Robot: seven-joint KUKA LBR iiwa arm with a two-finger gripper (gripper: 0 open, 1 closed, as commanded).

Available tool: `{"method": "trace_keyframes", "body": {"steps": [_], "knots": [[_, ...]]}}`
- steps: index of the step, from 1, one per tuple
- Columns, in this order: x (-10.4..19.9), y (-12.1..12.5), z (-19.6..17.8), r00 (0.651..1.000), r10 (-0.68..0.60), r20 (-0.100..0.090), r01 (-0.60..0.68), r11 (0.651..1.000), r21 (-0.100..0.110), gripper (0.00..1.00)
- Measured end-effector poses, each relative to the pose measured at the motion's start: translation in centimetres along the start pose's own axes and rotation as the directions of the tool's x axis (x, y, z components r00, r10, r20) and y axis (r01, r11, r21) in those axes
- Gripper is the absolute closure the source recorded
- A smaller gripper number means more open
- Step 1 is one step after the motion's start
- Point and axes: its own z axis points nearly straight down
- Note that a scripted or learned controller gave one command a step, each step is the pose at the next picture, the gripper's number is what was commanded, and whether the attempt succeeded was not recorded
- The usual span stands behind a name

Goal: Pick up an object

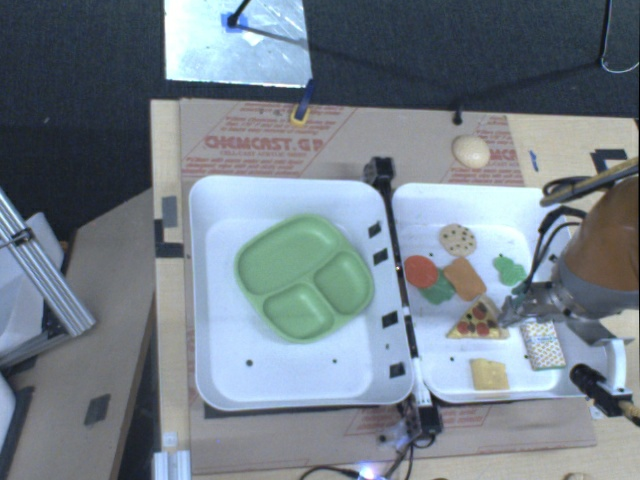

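While gripper [515,308] hovers, triangular pizza slice [477,322], red-dotted, yellow-edged

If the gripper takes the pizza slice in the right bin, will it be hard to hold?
Probably somewhat. The pizza slice lies flat and thin on the bin floor, giving little edge to pinch. It looks like rigid toy food, so likely light and stiff, unlikely to roll.

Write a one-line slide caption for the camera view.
Arm's gripper hovers beside a pizza slice among toy foods in the right bin; a green divided plate sits in the left bin.
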Motion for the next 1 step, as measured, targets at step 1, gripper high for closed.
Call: {"method": "trace_keyframes", "body": {"steps": [1], "knots": [[-0.78,0.47,-6.21,1.0,-0.006,-0.014,0.006,1.0,0.02,1.0]]}}
